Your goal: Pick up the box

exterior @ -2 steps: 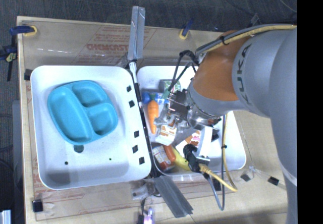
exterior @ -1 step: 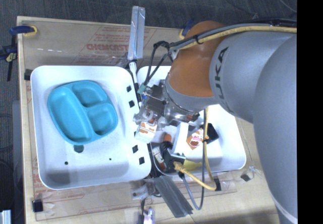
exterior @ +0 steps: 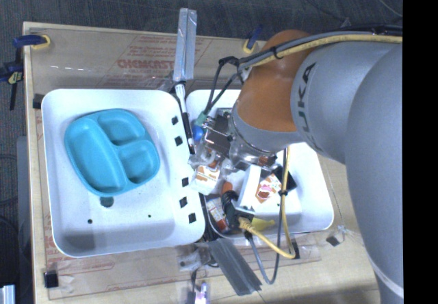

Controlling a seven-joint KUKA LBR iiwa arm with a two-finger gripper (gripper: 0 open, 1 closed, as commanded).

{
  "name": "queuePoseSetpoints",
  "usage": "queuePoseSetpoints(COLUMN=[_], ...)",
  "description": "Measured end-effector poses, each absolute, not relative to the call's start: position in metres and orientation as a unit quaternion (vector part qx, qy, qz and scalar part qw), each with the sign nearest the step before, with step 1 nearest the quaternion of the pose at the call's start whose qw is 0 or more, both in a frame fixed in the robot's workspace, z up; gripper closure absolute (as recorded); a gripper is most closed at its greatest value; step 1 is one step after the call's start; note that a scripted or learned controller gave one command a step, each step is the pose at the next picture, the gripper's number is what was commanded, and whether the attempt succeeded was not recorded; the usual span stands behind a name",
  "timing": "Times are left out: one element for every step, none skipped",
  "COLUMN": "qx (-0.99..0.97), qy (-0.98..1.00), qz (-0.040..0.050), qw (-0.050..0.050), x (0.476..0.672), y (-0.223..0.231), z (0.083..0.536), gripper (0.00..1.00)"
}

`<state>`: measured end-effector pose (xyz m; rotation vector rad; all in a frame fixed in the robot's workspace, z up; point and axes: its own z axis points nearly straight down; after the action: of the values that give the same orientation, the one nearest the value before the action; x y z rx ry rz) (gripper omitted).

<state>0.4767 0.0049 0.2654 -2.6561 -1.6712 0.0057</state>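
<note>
A white box (exterior: 263, 190) with an orange and red picture lies tilted in the right bin (exterior: 315, 207), toward its front. My gripper (exterior: 209, 159) is low in that bin, close to its left wall and just left of the box. A small orange and white packet (exterior: 205, 174) sits right under the gripper. The wrist and the big grey arm hide most of the bin's middle and back. I cannot make out anything held.
A blue divided plate (exterior: 113, 150) lies in the left bin (exterior: 102, 234), toward its back left. The ridge between the two bins (exterior: 183, 159) runs just left of the gripper. A grey bar (exterior: 183, 42) stands behind the bins.
</note>
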Motion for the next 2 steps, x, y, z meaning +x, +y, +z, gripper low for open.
queuePoseSetpoints(qx=[-0.867, -0.916], qy=[-0.497, -0.402], qz=[0.0027, 0.0028], qw=[0.003, 0.001], x=[0.476, 0.476], y=[-0.027, 0.031], z=[0.261, 0.271], gripper=[1.0, 1.0])
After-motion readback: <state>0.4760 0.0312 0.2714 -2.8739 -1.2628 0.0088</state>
